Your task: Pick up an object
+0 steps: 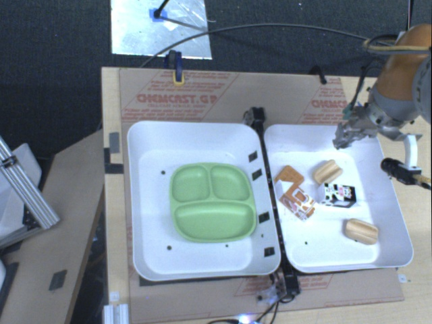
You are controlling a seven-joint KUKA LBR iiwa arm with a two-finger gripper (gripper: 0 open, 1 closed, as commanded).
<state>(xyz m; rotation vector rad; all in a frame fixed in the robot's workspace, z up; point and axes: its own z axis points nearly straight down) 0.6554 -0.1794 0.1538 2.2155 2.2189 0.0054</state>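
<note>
The gripper (344, 139) hangs over the far edge of the right bin (388, 201), near that bin's far right corner, its dark metal tip pointing down toward the white floor; nothing can be made out between its tips, and whether it is released or clenched cannot be told from this slant. Behind it the grey arm (398, 86) with its orange band comes in over the bin's right edge. The right bin is a shallow tray of smooth white plastic with rounded corners. On its floor lie four small things: a tan, bun-shaped piece (327, 171) near the middle, just toward the front from the gripper; a black-and-white printed carton (338, 194) just in front of that; a second tan, rounded piece (361, 231) toward the front right corner; and an orange-and-white boxy packet (294, 193) lying tilted close to the bin's left edge. The left bin (145, 181), the same white plastic, carries a pale green plate (213, 202) with three compartments, glossy and rounded, set near its centre.
</note>
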